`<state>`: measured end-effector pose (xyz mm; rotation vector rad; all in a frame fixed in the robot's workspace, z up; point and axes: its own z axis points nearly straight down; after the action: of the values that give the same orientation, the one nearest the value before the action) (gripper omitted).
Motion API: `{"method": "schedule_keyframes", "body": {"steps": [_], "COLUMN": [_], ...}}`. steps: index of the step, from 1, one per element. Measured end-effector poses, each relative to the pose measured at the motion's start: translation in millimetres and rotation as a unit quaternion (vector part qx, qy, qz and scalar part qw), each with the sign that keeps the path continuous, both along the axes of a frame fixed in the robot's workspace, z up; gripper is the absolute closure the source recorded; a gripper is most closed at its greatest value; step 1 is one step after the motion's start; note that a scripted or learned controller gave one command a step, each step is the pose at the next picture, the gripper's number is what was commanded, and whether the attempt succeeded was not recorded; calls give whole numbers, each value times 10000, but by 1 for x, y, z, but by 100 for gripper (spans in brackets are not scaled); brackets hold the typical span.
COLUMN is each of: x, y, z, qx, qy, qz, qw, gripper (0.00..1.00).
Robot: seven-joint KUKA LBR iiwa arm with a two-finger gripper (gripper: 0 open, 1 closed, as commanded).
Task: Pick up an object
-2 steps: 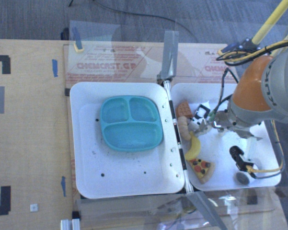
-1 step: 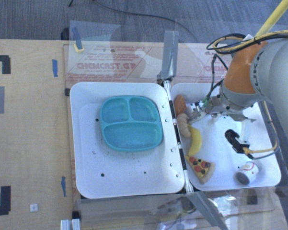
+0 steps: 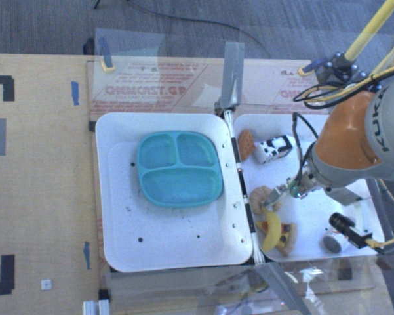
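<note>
My gripper (image 3: 275, 195) reaches down into the right bin (image 3: 354, 245), its tips just right of a tan cookie-like object (image 3: 259, 196) and above a yellow banana (image 3: 271, 231). The tips are small and partly hidden by the wrist. Nothing shows between them. A brown bread-like piece (image 3: 247, 144) and a black-and-white toy (image 3: 273, 149) lie at the bin's far left. A waffle-like piece (image 3: 288, 237) rests beside the banana. A grey pebble-like object (image 3: 332, 243) lies near the front right.
The left bin (image 3: 115, 195) holds a teal divided plate (image 3: 179, 168). A black cylinder with a yellow cable (image 3: 346, 228) hangs over the right bin's front right. Cables and the orange-banded arm (image 3: 351, 140) cover the right bin's far right.
</note>
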<state>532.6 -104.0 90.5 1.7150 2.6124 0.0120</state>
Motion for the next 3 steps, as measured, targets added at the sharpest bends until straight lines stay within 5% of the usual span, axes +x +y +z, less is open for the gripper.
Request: {"method": "schedule_keyframes", "body": {"steps": [1, 2, 3], "x": [3, 33, 36], "y": [2, 1, -2], "z": [0, 0, 9], "qx": [3, 1, -27], "qy": [15, 25, -20], "qz": [-236, -336, -332], "qw": [9997, 9994, 9994], "gripper": [0, 0, 100]}}
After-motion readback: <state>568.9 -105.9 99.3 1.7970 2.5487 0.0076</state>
